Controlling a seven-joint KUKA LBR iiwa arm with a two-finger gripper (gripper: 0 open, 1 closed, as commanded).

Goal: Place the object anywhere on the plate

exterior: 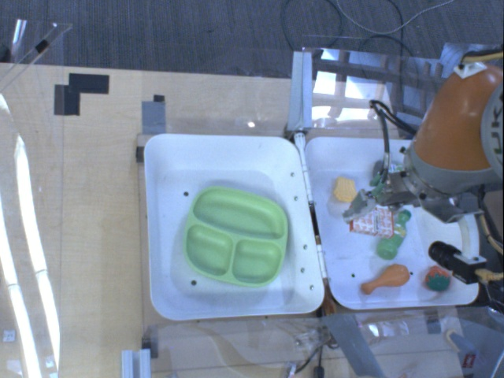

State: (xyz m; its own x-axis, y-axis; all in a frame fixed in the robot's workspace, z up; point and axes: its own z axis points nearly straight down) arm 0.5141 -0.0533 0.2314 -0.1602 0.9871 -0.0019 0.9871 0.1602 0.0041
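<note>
lab | robot arm (465, 124), loose cables (370, 22), two white bins (157, 211)

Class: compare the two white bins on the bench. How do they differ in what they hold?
The left bin holds a green plate; the right bin holds several small toys. The gripper reaches into the right bin, not the left bin. Both are shallow and white.

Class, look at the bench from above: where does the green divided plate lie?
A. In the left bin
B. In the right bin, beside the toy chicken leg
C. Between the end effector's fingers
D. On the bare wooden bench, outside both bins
A: the green divided plate lies flat in the left bin, while the small objects sit in the right bin.
</note>
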